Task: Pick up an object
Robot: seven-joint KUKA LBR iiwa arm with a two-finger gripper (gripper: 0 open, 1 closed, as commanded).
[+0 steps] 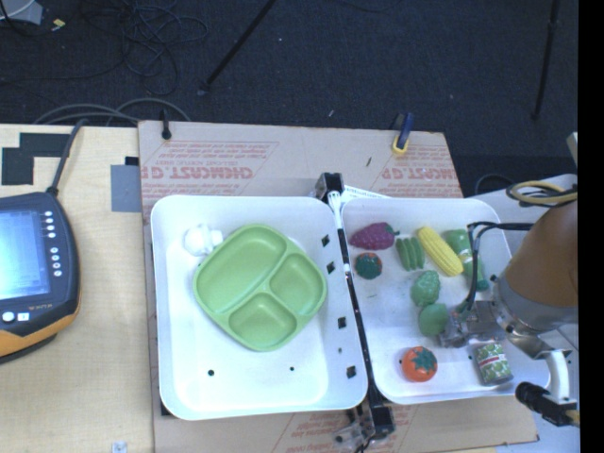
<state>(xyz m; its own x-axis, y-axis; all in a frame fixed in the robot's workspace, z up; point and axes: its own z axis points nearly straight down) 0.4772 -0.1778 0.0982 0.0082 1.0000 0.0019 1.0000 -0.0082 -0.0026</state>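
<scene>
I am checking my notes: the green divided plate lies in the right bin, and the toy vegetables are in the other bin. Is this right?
Not quite. In the camera view the green divided plate lies in the left bin; the toy vegetables are in the other bin, as you wrote.

Seen from above at the frame's right side: rounded, glossy orange band of the KUKA arm (pixel 555 258), set over a pale grey cylindrical wrist section (pixel 533 311). Below that, a darker grey metal gripper assembly (pixel 469 327), blocky and angular, with small fittings too blurred to make out. Thin black cable (pixel 475 253) looped alongside the orange segment. White curved bracket with black tip (pixel 554 392) near the lower corner.
</scene>
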